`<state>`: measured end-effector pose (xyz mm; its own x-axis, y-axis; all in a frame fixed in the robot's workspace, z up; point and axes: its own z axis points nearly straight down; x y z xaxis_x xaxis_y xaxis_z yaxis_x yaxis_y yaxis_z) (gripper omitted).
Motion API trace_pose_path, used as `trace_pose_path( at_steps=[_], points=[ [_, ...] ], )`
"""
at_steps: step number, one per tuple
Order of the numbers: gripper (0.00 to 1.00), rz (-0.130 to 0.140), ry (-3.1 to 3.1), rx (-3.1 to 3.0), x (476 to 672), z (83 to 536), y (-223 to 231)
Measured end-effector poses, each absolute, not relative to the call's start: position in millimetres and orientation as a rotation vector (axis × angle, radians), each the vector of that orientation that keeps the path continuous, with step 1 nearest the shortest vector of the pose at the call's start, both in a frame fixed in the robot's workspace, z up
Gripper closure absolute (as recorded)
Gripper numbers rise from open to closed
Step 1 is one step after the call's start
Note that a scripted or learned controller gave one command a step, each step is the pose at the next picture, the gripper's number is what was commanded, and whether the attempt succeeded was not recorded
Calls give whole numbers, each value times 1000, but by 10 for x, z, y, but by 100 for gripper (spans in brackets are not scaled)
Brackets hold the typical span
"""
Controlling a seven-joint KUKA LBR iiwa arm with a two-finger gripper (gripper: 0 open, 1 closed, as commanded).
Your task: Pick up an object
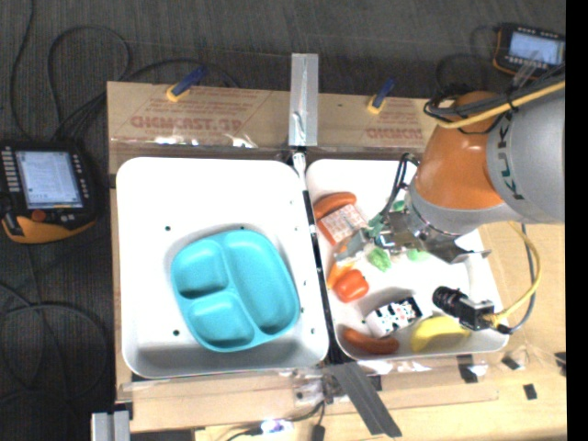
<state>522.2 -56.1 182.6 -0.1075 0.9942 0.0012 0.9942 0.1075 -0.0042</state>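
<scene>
My gripper (390,235) hangs low over the middle of the right bin (478,246), just above a small green piece (378,259). To its left lies an orange-red sausage (333,201) with a pinkish packet (342,222) against it. An orange pepper-like toy (350,285) sits below them near the bin's left wall. Toward the front are a white box with dark spots (393,315), a yellow fruit (435,333) and a dark red sausage (371,342). The arm's orange band and grey wrist cover the bin's right part.
The left bin (156,191) holds a light blue divided tray (235,288) in its front half. A metal divider (304,99) stands between the bins at the back. A tablet (43,187) lies on the floor at the left, with cables around it.
</scene>
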Motion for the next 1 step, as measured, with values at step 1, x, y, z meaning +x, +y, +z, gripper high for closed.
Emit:
trace_pose_path(
  at_steps=[1],
  points=[
    [0, -8, -2546, -1851, 5501, 891, -1140]
  ],
)
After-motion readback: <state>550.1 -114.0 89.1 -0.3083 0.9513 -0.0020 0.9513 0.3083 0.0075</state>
